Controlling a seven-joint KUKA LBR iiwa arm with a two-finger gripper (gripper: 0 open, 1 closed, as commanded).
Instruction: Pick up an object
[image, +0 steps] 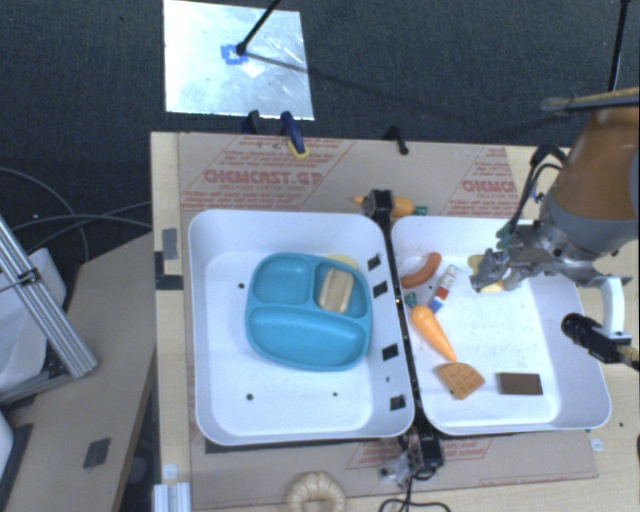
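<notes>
The claw (490, 275) hovers in the right bin (575, 405); I cannot tell its state. Nothing is picked: carrot (434, 332), sausage (420, 269) lie there.

Your bench (330, 165), topped with printed cardboard, carries two white bins side by side: left bin (225, 400) and right bin (570, 415), touching along the middle. A blue-and-yellow clamp (293, 135) grips the far edge.
</notes>
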